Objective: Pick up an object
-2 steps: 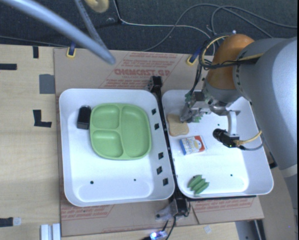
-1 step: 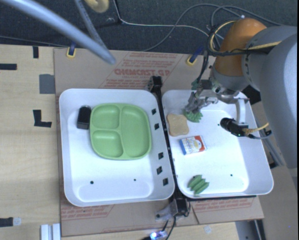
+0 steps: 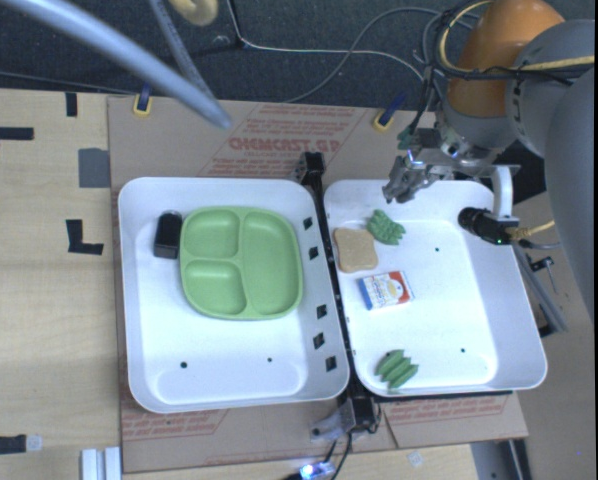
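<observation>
From the overhead camera, my wrist and its cables crowd the far right corner, and my pincer sits dark and small at the far rim of the right bin — I can't tell whether it's spread or pressed together, and I see nothing pinched in it. Just below it and a touch left lies a leafy green toy, close by, not touching as far as I can make out. Beyond that, further down-left, a tan bread slice, then a small red-and-white packet. Well below me, near the bin's front edge, green pea pods. Far off to my left, the left bin carries a green divided plate with a black block just beside its far side.
</observation>
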Motion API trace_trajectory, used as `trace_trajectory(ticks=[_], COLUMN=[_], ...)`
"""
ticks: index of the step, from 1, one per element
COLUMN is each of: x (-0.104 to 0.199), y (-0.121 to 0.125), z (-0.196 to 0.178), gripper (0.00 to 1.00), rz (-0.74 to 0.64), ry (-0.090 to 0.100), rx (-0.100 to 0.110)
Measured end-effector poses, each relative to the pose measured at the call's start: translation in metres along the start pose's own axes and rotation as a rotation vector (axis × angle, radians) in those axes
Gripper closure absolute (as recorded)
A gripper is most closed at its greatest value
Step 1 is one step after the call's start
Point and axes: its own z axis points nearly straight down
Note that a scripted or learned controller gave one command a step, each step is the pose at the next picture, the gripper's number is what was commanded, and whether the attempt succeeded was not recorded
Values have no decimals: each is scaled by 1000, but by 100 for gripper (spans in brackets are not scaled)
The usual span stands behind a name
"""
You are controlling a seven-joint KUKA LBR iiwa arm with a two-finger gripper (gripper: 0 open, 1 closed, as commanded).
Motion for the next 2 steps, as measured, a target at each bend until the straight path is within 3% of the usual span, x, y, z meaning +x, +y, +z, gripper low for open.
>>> trace_trajectory(ticks=[1,2], x=[0,1], y=[3,3], z=[-65,-68], gripper=[100,100], rz=[0,1], ry=[0,0], rx=[-1,6])
